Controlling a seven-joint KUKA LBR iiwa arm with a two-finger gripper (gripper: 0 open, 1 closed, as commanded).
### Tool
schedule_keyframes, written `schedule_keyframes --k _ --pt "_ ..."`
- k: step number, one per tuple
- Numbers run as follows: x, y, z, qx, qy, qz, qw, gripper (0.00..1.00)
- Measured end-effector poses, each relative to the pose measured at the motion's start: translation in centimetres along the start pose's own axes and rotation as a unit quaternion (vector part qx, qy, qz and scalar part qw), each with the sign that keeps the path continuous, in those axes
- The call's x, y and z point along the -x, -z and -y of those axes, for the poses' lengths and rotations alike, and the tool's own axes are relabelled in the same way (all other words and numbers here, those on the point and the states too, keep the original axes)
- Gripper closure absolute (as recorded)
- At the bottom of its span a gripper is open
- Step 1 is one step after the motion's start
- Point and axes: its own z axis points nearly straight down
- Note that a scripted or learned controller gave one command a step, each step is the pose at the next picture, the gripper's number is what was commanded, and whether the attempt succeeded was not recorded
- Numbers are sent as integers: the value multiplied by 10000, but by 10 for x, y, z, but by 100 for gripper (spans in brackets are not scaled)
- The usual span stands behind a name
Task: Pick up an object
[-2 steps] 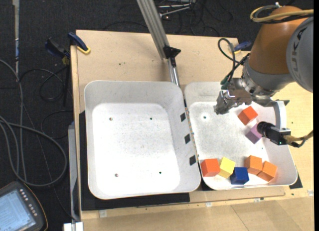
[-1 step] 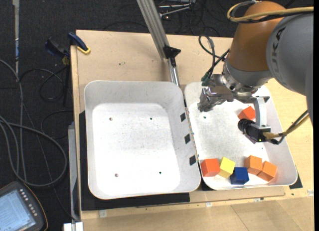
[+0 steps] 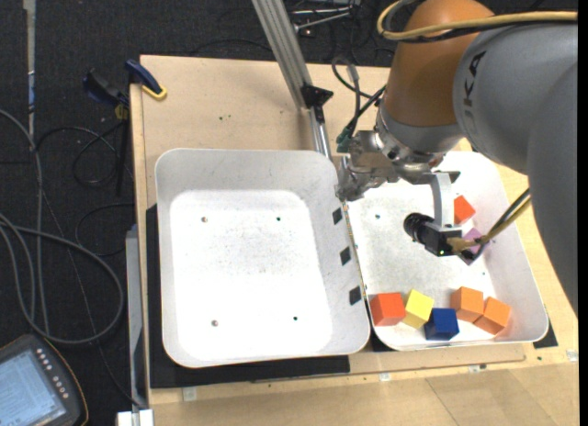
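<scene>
Gripper [image 3: 355,180] hung at upper-left corner of right bin [image 3: 390,254], close to wall; open or closed could not be told.

Risk: descent there likely to strike wall or close on nothing.

Red block [image 3: 388,308], yellow block [image 3: 419,306] and blue block [image 3: 442,323] lay along bin's lower edge, well apart from gripper.

Cubes, so no long axis; yellow block sat turned diagonal.
</scene>
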Motion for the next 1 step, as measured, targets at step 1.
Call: schedule_keyframes --k 1 --pt "-49 1 -14 1 -1 -4 10000 100"
